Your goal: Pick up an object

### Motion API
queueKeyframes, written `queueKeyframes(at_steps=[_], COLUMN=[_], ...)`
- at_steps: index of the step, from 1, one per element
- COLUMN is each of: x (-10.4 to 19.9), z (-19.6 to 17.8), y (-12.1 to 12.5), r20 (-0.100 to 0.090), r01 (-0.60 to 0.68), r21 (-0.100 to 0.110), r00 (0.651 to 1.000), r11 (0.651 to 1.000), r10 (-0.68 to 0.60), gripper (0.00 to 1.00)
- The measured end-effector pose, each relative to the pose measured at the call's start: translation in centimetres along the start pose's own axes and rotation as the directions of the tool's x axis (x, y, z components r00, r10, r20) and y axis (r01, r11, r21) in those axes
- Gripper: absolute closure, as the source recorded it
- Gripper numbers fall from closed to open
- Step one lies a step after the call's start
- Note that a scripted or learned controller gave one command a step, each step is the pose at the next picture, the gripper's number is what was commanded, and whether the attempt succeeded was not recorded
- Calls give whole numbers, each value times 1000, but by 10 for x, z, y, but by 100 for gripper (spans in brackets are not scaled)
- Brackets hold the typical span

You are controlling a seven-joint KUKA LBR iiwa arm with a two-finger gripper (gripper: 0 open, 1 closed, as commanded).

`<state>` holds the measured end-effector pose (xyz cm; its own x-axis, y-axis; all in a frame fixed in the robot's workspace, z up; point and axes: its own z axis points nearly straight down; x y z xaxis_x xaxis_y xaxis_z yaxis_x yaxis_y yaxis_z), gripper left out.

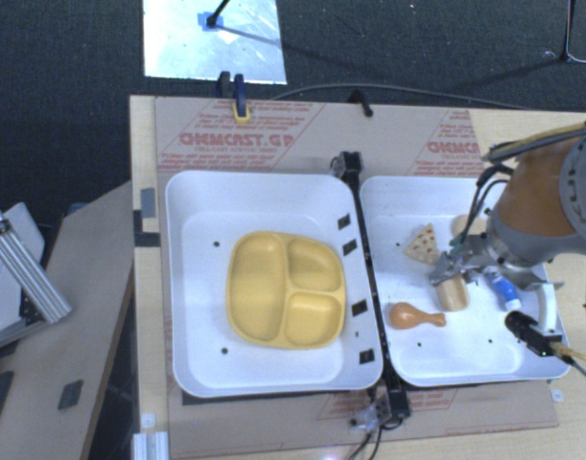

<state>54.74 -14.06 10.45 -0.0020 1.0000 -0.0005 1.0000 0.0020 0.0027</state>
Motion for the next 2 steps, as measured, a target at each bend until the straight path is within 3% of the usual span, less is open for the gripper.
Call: queueKeyframes(at_steps=[2], x=[0], z=[-89], y=[3], r20=[1], r01=[3], r21=[-4], r00=[1000], r11=[1000], r10=[-3], gripper=[100])
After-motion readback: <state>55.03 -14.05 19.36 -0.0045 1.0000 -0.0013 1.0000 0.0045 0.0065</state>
